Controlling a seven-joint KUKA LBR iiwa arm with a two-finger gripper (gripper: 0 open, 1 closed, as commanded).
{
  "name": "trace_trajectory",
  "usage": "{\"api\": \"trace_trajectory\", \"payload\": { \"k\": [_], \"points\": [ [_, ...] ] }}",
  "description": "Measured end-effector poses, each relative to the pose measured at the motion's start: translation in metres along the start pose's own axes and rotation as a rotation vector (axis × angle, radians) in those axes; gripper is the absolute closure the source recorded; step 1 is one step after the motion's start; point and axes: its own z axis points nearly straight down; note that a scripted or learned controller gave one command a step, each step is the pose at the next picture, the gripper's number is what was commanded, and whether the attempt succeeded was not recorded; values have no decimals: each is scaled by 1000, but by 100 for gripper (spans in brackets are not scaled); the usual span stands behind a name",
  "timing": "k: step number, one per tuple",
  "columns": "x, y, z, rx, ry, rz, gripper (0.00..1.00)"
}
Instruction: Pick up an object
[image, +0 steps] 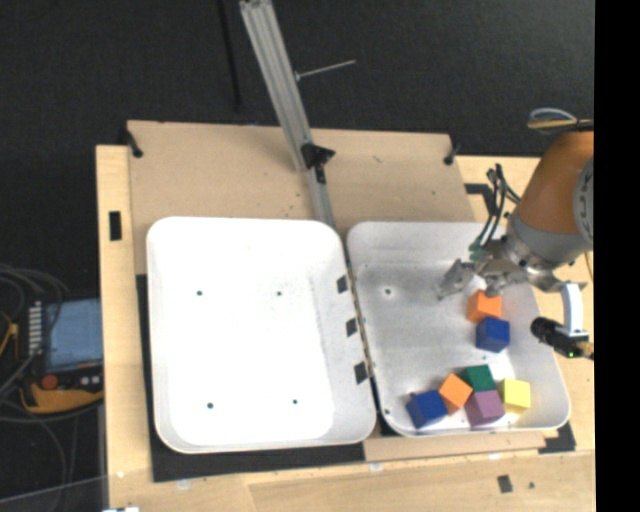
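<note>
Left bin (170, 300) at 9 o'clock, white. Right bin (400, 270) at 3 o'clock: blue cube (427, 408), orange cube (456, 390), purple cube (485, 407), green cube (481, 377), yellow cube (516, 393) clustered at 5 o'clock. Gripper (478, 275) above orange block (487, 305), second blue cube (492, 334) touching below; grip state impossible to tell. Best descended squarely over orange block, clear of blue neighbour. Block cubic, no long axis, faces slightly turned.

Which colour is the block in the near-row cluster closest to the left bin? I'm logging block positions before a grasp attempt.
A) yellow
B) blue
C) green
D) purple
B: the blue block sits at the left end of the cluster in the right bin, with the orange, purple, green and yellow blocks farther right.
</note>
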Motion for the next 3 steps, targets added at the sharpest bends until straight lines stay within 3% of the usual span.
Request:
{"api": "trace_trajectory", "payload": {
  "k": [1, 3],
  "points": [
    [0, 2, -14, -7, 1, 2, 100],
    [4, 1, -99, -1, 4, -6, 100]
  ]
}}
